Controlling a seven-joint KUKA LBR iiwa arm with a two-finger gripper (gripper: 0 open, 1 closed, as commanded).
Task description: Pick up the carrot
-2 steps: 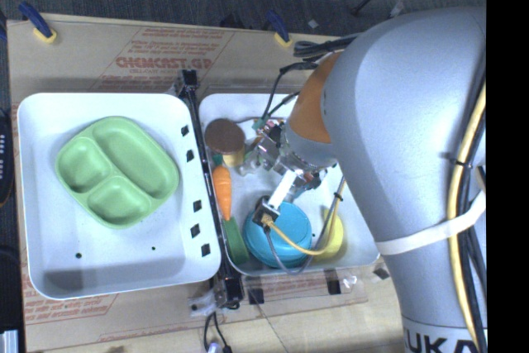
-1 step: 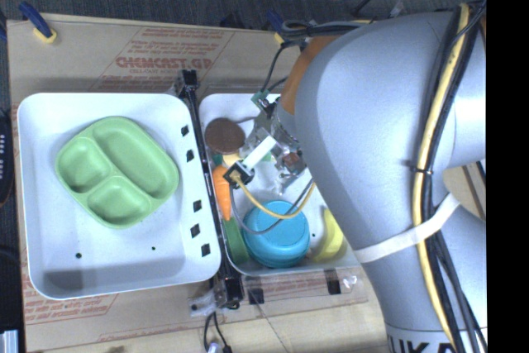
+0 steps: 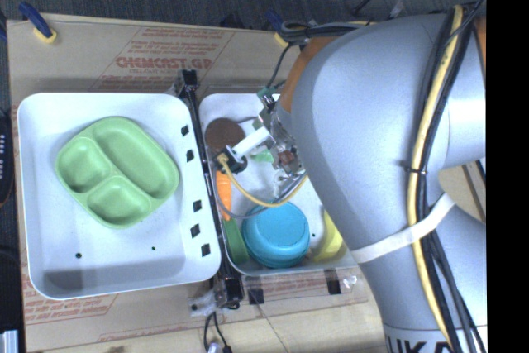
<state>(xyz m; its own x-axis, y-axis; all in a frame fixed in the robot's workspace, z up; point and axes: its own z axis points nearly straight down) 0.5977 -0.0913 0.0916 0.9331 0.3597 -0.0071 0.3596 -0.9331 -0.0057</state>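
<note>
We see two white bins on the bench (image 3: 124,54). In the left bin (image 3: 37,202) lies a green divided plate (image 3: 117,169), alone. The grey arm (image 3: 372,145) reaches over the right bin (image 3: 216,105) and covers a large part of it. The end effector (image 3: 281,153) hangs low over the upper middle of this bin, and we cannot tell if it is wide or narrow. The carrot (image 3: 223,189) lies along the left wall of the right bin, apart from the end effector, between a brown round thing (image 3: 221,132) and a green thing (image 3: 234,240). A blue bowl (image 3: 278,236) stands near the carrot, with a yellow thing (image 3: 331,240) beside it.
</note>
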